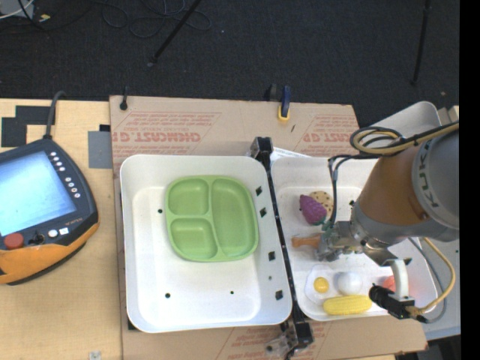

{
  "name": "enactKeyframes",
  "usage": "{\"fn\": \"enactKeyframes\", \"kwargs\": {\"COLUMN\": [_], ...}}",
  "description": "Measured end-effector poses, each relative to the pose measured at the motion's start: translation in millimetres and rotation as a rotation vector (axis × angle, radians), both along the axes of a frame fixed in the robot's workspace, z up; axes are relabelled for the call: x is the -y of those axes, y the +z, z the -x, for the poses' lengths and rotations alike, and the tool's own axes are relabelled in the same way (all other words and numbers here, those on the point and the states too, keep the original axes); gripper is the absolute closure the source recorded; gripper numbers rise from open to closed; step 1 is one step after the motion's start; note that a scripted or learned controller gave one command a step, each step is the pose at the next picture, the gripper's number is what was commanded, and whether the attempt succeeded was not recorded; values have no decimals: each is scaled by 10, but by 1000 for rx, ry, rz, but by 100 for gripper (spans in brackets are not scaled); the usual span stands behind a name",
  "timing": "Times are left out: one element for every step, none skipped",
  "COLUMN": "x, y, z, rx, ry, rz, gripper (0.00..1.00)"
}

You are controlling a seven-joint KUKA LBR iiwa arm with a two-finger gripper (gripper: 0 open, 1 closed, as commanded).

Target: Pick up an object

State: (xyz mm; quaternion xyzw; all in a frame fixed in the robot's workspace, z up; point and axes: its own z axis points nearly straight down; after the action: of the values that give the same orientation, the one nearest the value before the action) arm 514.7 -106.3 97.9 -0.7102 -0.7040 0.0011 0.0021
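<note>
Grey and orange metal of the arm (pixel 409 190) covered much of the right bin (pixel 300 172), and the claw (pixel 332 244) was low inside this bin, just above its white floor. I could not tell how the claw stood, because the wrist hid it and the part was small and dark. No object was visibly held in it, so I judged that the task was at the reaching stage and nothing was picked up yet. Several objects lay near the claw. An orange carrot-like piece (pixel 304 240) lay just at its side toward the left bin, maybe touching it, but this was not clear. A purple object (pixel 312 209) and a beige spotted one (pixel 322 198) behind it were a little farther toward the back of the bin. On the near side of the claw lay a fried egg toy (pixel 321 284), a white round object (pixel 348 282) and a yellow corn cob (pixel 346 304), the last close to the front wall. A small red thing (pixel 387 283) was partly hidden under the arm. Well apart from the claw, the left bin (pixel 142 291) held a green divided plate (pixel 211 219), which lay flat. The tabletop (pixel 187 124) under the bins was covered by cardboard. What remained, in my judgement, was to close on one object, most likely the carrot-like piece, and to lift it free from the bin.
</note>
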Motion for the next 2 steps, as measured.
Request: {"fn": "enactKeyframes", "kwargs": {"x": [-8, -89], "y": [616, 1165], "z": [41, -5], "rx": [6, 5], "ry": [8, 9], "rz": [1, 1], "gripper": [100, 100]}}
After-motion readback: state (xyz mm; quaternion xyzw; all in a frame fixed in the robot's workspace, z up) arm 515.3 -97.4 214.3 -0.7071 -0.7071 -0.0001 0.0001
